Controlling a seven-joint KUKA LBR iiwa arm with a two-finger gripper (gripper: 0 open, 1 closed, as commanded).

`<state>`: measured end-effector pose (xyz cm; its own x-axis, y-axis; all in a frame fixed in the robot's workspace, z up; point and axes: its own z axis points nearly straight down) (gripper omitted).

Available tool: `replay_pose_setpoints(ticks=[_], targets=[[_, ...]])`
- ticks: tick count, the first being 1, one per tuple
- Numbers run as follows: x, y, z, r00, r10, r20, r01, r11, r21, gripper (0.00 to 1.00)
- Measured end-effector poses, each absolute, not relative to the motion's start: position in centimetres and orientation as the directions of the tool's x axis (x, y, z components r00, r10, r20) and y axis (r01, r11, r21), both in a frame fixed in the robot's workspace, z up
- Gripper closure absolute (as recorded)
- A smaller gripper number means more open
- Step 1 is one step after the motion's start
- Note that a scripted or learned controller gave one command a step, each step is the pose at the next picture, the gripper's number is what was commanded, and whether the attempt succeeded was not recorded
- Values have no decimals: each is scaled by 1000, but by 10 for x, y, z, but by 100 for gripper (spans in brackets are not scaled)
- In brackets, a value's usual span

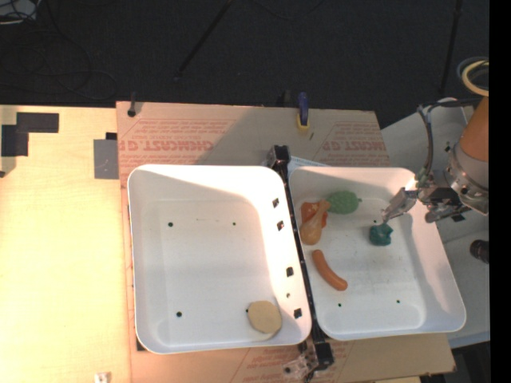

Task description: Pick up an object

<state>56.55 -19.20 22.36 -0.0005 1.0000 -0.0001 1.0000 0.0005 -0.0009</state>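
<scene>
From my station I see the gripper (393,211) low over the right bin (435,294), just above and beside a small teal object (381,234); I can't tell how its tips are set. Left of that lie a green piece (343,202), an orange chicken-leg shape (312,219) and a red sausage (329,270). A tan round cookie (263,317) sits in the left bin (160,254), near its front right corner.

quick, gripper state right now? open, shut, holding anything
Gripper: cannot be told; it is over the right bin, just above the teal object, with nothing seen between its fingers.
</scene>
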Motion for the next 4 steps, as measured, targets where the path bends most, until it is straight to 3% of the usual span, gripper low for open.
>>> replay_pose_setpoints(ticks=[1, 2, 3, 4], targets=[[605, -205, 81, -5, 1000, -1, 1000, 5, -3, 0], [630, -215, 253, -1, 1000, -5, 1000, 1, 12, 0], [627, -214, 254, -5, 1000, -2, 1000, 5, -2, 100], [639, -193, 381, -3, 1000, -3, 1000, 3, 8, 100]])
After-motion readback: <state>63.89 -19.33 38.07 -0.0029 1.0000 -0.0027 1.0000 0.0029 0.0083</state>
